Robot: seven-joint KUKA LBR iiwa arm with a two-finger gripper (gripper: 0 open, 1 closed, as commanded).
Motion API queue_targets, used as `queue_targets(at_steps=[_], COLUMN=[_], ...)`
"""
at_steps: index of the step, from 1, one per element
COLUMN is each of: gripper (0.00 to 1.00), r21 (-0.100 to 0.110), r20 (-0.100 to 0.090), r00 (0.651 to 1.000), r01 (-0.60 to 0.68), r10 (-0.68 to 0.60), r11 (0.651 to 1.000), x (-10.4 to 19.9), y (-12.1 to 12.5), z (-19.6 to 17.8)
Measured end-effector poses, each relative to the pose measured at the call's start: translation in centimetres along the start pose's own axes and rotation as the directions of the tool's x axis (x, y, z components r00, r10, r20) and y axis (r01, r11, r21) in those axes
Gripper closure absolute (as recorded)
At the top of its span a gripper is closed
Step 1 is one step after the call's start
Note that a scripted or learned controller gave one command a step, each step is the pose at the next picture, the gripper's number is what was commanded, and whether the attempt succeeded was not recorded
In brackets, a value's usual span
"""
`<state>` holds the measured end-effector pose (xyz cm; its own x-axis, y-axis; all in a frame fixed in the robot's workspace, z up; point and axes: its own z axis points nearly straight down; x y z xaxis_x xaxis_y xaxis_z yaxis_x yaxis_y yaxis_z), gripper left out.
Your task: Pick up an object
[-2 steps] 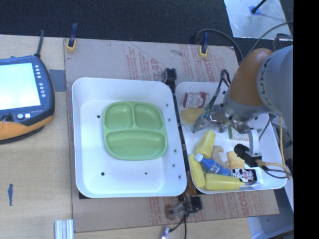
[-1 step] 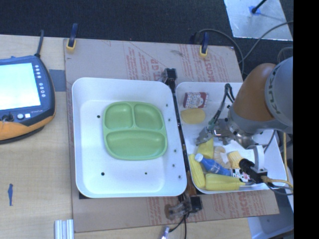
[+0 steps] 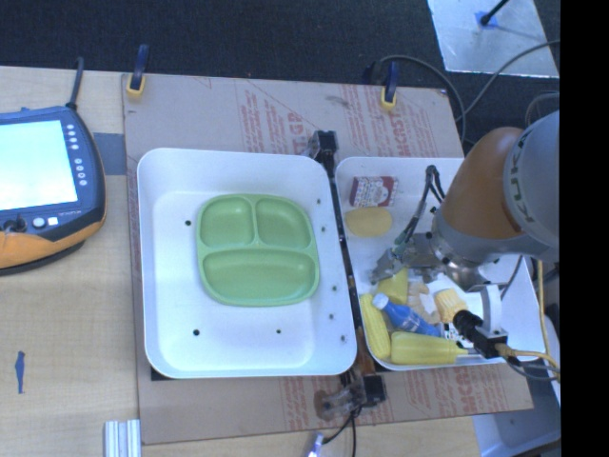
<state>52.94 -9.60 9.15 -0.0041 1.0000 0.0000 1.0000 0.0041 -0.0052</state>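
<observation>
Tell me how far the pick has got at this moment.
Done: the arm has reached down into the right bin, with the pincer low among the clutter beside the blue bottle and the corn cobs. In hand: nothing that can be seen held or lifted; the items all lie in the bin. Left: grip one and raise it. The green divided plate sits in the left bin.

Green divided plate in left bin, gripper low over cluttered right bin
</observation>
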Motion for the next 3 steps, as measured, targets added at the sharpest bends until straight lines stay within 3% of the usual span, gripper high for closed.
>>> queue_targets(at_steps=[1, 3], gripper=[0.00, 0.00], r21=[-0.003, -0.002], r20=[-0.001, 0.001], r00=[1.000, 1.000], r01=[-0.002, 0.002], r10=[0.002, -0.002], r11=[1.000, 1.000], x=[-1.0, 0.4], y=[4.8, -0.7], z=[-0.1, 0.0])
